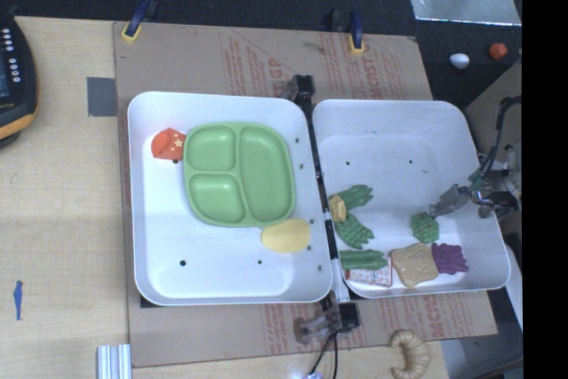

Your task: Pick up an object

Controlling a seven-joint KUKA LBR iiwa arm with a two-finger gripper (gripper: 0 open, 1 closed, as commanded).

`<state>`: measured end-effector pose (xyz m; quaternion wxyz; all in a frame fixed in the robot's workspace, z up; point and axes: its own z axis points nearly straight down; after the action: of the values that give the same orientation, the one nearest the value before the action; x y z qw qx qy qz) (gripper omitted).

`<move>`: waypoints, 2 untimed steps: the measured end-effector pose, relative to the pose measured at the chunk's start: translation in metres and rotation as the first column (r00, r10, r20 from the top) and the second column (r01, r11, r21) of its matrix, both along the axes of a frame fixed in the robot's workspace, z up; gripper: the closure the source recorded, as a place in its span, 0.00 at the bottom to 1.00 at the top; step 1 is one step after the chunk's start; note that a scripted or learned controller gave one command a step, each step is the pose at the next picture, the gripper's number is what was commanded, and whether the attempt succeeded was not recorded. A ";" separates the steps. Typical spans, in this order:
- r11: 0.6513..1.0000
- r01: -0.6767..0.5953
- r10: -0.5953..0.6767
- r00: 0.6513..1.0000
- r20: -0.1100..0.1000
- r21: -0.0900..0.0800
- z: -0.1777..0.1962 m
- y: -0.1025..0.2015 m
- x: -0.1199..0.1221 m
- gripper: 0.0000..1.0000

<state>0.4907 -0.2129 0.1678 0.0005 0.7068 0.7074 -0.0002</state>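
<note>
My gripper [446,202] reaches in from the right edge, low over the right bin [390,138]. It sits just above and to the right of a small round green toy [424,228], and whether they touch is unclear. Near the bin's front wall lie a slice of toy toast [414,264] and a purple grape bunch [450,257]. Along the bin's left side are three green leafy pieces [353,196] [355,232] [364,259], a small yellow piece [337,208] and a flat red-and-white item [373,277].
The left bin [155,271] holds a green divided plate [240,173], a red toy with a star [168,144] and a yellow lump [286,236]. A tan curled object [410,352] lies on the cardboard in front. A control pendant [13,84] rests at far left.
</note>
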 end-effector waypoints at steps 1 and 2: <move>1.000 -0.008 0.008 1.000 -0.005 0.003 -0.079 0.042 0.027 0.00; 1.000 -0.003 0.003 1.000 0.006 -0.002 0.036 0.018 0.056 0.00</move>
<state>0.5464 -0.1948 0.2039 0.0037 0.7056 0.7086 0.0012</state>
